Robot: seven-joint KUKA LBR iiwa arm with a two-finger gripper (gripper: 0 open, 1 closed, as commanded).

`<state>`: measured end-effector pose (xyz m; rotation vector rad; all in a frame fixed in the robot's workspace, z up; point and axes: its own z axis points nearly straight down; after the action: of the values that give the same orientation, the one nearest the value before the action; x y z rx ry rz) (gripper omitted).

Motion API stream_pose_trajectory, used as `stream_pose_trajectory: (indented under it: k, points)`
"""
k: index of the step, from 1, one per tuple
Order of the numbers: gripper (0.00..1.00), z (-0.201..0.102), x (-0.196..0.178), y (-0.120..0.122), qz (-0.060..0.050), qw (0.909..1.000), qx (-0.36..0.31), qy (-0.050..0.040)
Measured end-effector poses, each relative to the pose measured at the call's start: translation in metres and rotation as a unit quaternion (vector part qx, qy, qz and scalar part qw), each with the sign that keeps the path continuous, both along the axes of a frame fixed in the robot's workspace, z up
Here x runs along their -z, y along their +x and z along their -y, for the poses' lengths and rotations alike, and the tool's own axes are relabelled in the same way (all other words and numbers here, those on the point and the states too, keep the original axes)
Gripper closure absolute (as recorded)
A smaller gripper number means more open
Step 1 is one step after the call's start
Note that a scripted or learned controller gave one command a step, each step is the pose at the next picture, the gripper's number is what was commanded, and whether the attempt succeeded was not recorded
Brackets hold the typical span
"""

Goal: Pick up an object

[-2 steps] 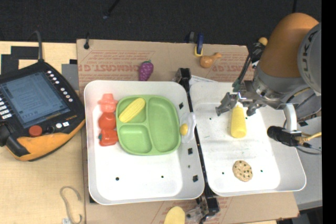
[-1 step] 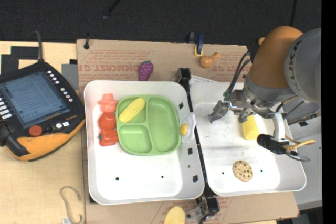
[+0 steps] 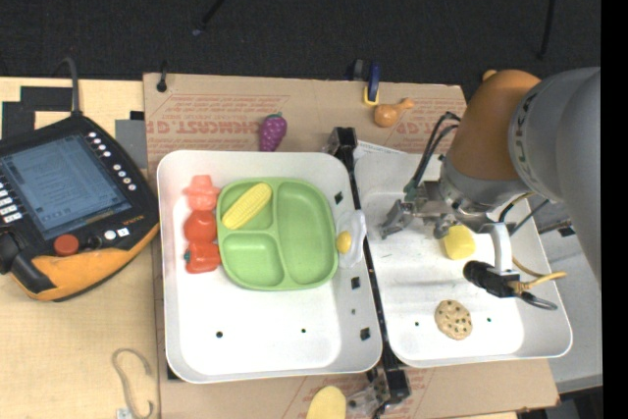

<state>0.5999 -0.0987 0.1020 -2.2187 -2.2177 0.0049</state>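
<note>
My pincer [image 3: 429,214] at right of centre, over the right bin [image 3: 549,348], grip state indiscernible, yellow block [image 3: 458,242] just beside, cookie [image 3: 453,319] lower down.

The divided plate [image 3: 280,235] is lime green, with a yellow corn cob [image 3: 245,204] in its upper-left section; just left of the plate stand red and salmon-pink toy pieces [image 3: 200,226]. Both bins [image 3: 255,348] are white. Right of the plate lie a yellow block [image 3: 458,242] and a tan cookie [image 3: 453,319] speckled brown. Above the plate sits a purple grape bunch [image 3: 273,130] on brown cardboard [image 3: 216,113] printed with red lettering
</note>
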Motion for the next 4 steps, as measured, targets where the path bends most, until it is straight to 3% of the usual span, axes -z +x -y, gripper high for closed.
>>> stream_pose_trajectory:
  k: [1,2,4]
  points:
    - [0.0,-0.001,0.016,-0.001,0.0,1.0,0.002,0.0001]
    - [1.0,0.001,0.005,-0.001,0.001,1.0,0.005,0.0004]
    - [1.0,0.007,-0.119,0.002,0.005,1.0,-0.001,-0.0007]
